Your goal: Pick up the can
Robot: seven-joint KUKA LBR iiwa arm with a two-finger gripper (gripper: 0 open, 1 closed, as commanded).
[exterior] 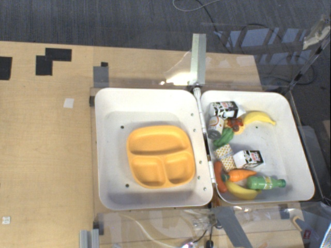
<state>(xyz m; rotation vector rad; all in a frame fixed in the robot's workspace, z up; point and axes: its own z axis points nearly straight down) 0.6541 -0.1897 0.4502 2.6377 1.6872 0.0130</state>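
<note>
The can (213,126) is small and grey. It lies at the left wall of the right bin (285,143), just below a black-and-white carton (224,109). A green pepper (225,136) presses against its lower right side, and a small red item (236,124) sits to its right. Part of the can's body is covered by these neighbours.
More items crowd the right bin's left side: a banana (259,118), a second carton (248,159), a carrot (240,175), a green bottle (265,182) and another banana (242,191). The left bin (109,138) holds a yellow divided tray (158,155).
</note>
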